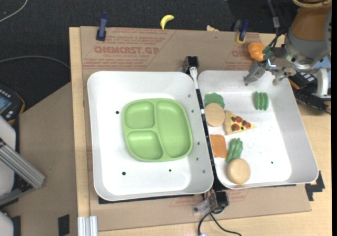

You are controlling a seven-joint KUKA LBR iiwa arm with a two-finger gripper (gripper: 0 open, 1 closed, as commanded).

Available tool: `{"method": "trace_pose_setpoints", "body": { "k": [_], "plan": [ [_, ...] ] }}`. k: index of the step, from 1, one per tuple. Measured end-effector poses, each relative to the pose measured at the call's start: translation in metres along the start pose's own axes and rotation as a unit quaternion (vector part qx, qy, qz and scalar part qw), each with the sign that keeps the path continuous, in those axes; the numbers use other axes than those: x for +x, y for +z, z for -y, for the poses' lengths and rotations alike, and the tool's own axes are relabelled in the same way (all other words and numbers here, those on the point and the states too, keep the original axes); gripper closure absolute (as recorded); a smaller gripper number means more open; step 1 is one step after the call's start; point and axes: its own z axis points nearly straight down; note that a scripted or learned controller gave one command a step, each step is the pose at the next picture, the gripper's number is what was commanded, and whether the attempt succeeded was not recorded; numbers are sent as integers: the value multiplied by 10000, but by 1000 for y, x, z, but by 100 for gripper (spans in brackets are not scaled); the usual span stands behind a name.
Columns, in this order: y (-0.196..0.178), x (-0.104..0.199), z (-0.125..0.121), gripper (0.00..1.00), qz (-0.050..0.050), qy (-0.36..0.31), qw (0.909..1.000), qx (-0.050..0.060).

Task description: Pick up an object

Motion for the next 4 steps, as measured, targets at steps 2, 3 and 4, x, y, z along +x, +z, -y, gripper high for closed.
{"method": "trace_pose_setpoints", "body": {
  "k": [2, 3, 4],
  "plan": [
    [106, 61, 142, 0, -9, 11, 10000, 26],
    [95, 60, 137, 100, 7, 8, 10000, -30],
    [0, 152, 109, 100, -12, -55, 10000, -62]
  ]
}}
